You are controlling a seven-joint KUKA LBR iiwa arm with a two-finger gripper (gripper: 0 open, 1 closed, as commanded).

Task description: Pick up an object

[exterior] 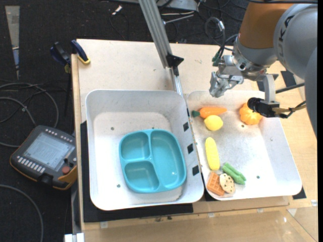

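My gripper (pixel 218 88) hangs above the far left part of the right bin (pixel 275 155), just above and behind an orange carrot (pixel 214 111) and a yellow lemon (pixel 214 123). Nothing shows between its fingers. An orange pumpkin-like toy (pixel 249 115) lies at the bin's far right. A yellow corn cob (pixel 212 154) lies in the middle left. At the near left edge sit a green pea pod (pixel 233 172), a waffle piece (pixel 214 184) and a speckled cookie (pixel 227 184).
The left bin (pixel 101 110) holds a teal divided plate (pixel 151 160). A slanted metal rail (pixel 156 26) runs down to the wall between the bins. A teach pendant (pixel 45 158) lies on the floor at left. Cables trail by the wrist.
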